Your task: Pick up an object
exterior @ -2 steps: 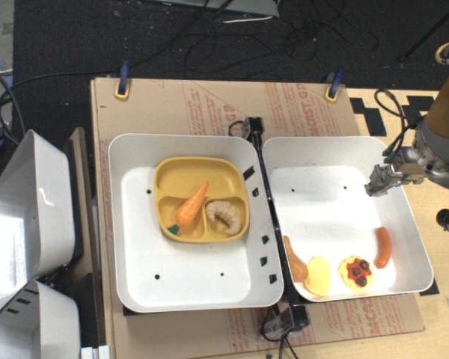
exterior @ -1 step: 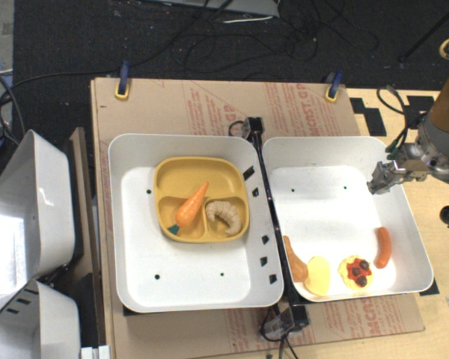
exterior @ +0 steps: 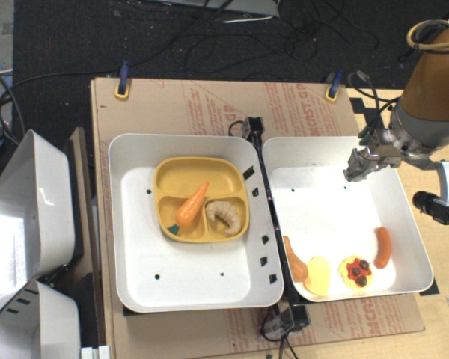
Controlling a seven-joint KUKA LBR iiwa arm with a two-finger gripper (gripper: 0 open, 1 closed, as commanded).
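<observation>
The gripper is seen above the far part of the right bin; nothing is seen held in it, and its state cannot be told from this view. The likely targets are gathered along that bin's near edge: a sausage, a small pizza, a yellow slice and an orange piece against the left wall. In the left bin a divided yellow plate is set, with a carrot and a shrimp kept in separate compartments. No pick is judged to be begun; a reach toward the near edge would be needed.
</observation>
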